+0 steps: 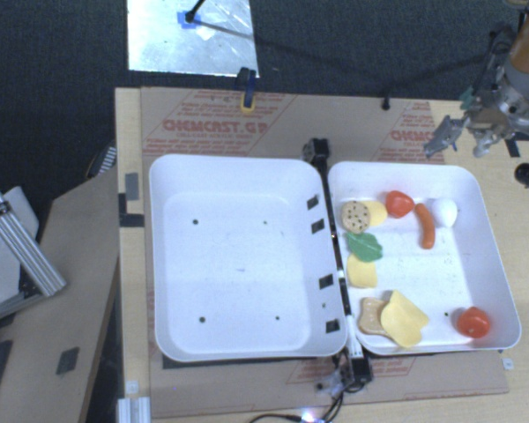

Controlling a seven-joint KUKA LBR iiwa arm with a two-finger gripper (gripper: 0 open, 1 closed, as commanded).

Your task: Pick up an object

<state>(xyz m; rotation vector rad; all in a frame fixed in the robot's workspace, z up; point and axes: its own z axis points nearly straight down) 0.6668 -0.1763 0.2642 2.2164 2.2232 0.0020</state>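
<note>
My gripper (464, 139) hangs over the cardboard just beyond the far right corner of the right bin (489, 227). It is open, with nothing between its fingers. In that bin lie several toy foods: a speckled cookie (356, 216), a red tomato (398, 204), a white egg (444, 211), an orange sausage (426, 226), a green leaf (365, 246), a pale yellow piece (362, 272), a yellow cheese wedge (406, 320) resting on a bread slice (368, 314), and a second red tomato (473, 322) in the near right corner.
The left bin (238, 263) sits beside the right one, with a black hinge strip (331, 236) between them. A shiny metal sheet (192, 25) lies on the floor at the back. An aluminium frame (18, 245) stands at the left.
</note>
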